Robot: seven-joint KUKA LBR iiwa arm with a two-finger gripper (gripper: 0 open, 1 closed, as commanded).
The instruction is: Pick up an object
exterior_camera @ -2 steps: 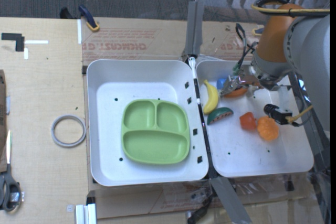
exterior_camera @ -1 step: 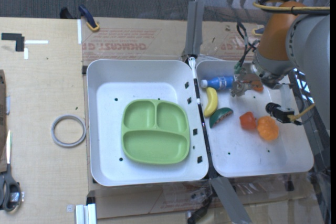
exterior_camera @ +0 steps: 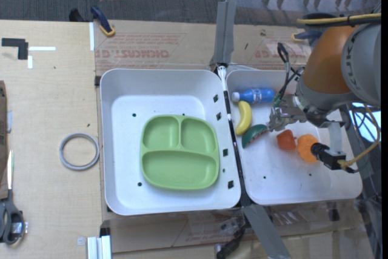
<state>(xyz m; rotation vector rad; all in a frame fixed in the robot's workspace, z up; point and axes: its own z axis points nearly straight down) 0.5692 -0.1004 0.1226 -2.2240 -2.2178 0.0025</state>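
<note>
1. White plastic, shallow and rectangular, forms two bins side by side on the bench: the left bin point(exterior_camera: 112, 130) and the right bin point(exterior_camera: 267, 188).
2. The left bin holds a light green plastic divided plate point(exterior_camera: 179, 152) with three compartments, lying flat near the middle.
3. The right bin holds a blue plastic bottle point(exterior_camera: 254, 95) lying on its side near the far wall, a yellow banana point(exterior_camera: 243, 116) just beside it, a dark green curved item point(exterior_camera: 253, 133) near the banana, a red-orange block point(exterior_camera: 286, 141) and an orange ball point(exterior_camera: 307, 147).
4. The grey arm with the orange band point(exterior_camera: 327, 67) reaches over the right bin.
5. The two-finger gripper point(exterior_camera: 279, 120) hangs above the bin floor, between the banana and the red-orange block.
6. Finger state: cannot be determined; no object is seen between them.
7. A grey ring point(exterior_camera: 79, 150) lies on the bench, left of the bins.
</note>
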